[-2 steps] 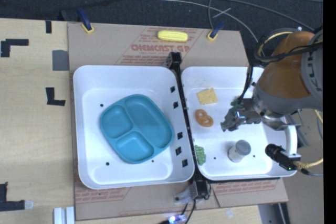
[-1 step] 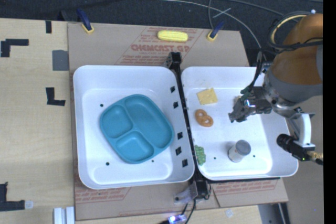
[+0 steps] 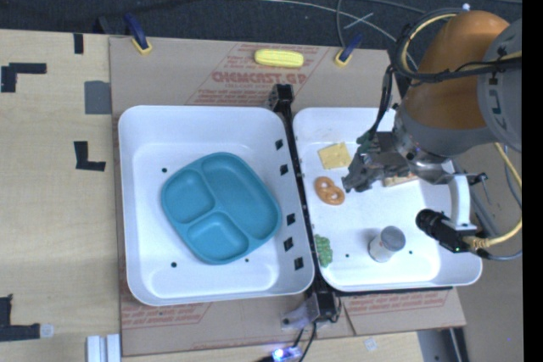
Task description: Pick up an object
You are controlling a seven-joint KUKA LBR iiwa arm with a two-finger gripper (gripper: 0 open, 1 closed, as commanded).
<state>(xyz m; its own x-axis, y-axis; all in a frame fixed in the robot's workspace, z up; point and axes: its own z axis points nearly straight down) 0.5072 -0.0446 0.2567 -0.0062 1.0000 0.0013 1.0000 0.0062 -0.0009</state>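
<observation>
Right bin (image 3: 424,271) holds pretzel (image 3: 329,189) (just beside, seemingly, the pincer (image 3: 355,180)).

The hand (image 3: 358,175) hangs low in the right bin (image 3: 424,271) just beside a pretzel (image 3: 329,190) and yellow cracker (image 3: 334,156).

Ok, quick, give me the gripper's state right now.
Gripper: cannot be told from this view; it is low over the right bin, beside the pretzel and the yellow cracker.
</observation>
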